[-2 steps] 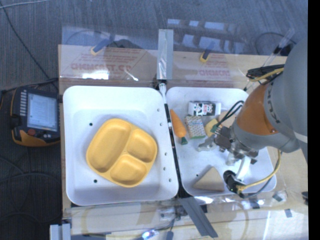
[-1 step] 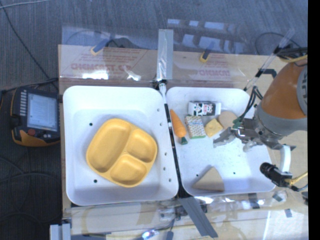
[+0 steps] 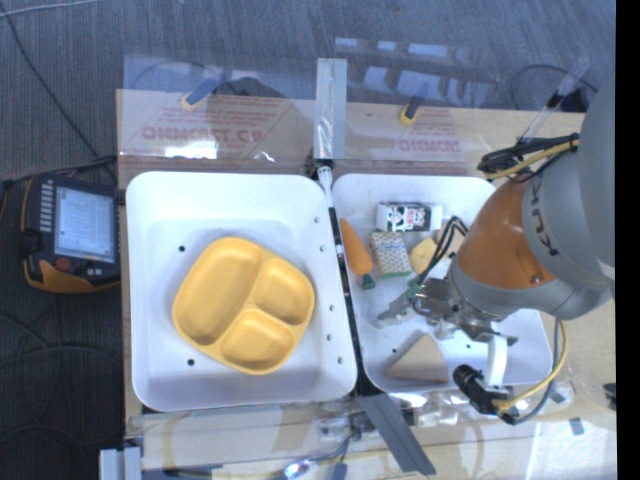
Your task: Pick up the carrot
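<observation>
- The arm point(image 3: 530, 238) reaches in from the right and hangs over the right bin point(image 3: 365, 353), its orange band above the wrist.
- The gripper point(image 3: 420, 303) sits low over the middle of the right bin; whether it is released or clenched cannot be told from this angle.
- The carrot point(image 3: 355, 248) lies along the left wall of the right bin, orange end far, green stub near, clear of the gripper and to its left.
- Just right of the carrot lies a small speckled packet point(image 3: 391, 253), and a black-and-white carton point(image 3: 407, 216) lies beyond it at the far side.
- A pale yellow item point(image 3: 424, 253) shows beside the packet, partly hidden by the arm.
- A tan wedge point(image 3: 420, 361) rests at the near side of the right bin, below the gripper.
- The left bin point(image 3: 150, 298) bears a yellow divided tray point(image 3: 244, 303), turned at a slant.
- A teach pendant point(image 3: 68, 233) lies on the floor to the left of the bench.
</observation>
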Tool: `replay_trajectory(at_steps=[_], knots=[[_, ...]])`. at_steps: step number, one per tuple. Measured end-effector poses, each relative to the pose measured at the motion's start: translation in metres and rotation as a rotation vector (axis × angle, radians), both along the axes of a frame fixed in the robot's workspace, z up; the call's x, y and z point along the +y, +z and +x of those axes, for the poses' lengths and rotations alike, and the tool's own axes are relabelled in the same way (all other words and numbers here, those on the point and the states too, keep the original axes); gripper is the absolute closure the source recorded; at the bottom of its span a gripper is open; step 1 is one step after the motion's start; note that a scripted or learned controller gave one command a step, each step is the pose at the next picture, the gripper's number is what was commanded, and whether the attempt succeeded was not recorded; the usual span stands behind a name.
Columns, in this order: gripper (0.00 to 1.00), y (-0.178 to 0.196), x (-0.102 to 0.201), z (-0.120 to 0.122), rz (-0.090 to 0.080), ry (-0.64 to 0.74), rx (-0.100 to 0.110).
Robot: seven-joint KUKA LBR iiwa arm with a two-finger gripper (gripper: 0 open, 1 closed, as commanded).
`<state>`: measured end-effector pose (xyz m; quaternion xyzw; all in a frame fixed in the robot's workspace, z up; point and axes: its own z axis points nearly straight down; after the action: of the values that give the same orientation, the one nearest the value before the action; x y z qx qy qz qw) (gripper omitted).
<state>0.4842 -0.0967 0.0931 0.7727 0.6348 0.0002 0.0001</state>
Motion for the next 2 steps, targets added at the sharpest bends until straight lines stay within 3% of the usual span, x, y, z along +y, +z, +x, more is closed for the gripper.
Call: replay_trajectory(at_steps=[1,2], knots=[[1.0,0.009,0.0,0.0,0.002,0.0,0.0],[1.0,-0.001,-0.093,0.035,0.002,-0.208,-0.014]])
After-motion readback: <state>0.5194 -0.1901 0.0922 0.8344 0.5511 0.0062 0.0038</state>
